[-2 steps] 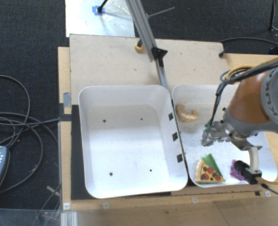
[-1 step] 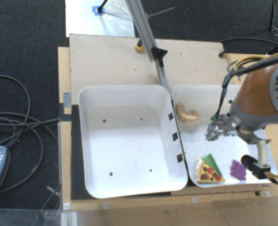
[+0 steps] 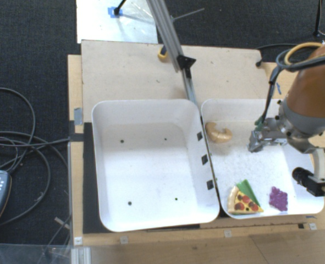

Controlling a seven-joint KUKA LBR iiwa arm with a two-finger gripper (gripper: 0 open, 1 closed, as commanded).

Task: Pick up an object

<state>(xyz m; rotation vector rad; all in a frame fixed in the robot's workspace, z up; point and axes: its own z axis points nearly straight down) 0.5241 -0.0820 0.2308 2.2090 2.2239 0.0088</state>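
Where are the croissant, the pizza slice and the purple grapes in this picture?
croissant [image 3: 219, 132]: camera view, middle of its curved body.
pizza slice [image 3: 243, 200]: camera view, on its topped face.
purple grapes [image 3: 279, 198]: camera view, centre of the bunch.

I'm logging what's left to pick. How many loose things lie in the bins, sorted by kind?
Croissant: 1
Pizza slice: 1
Purple grapes: 1
Total: 3, all in the right bin.
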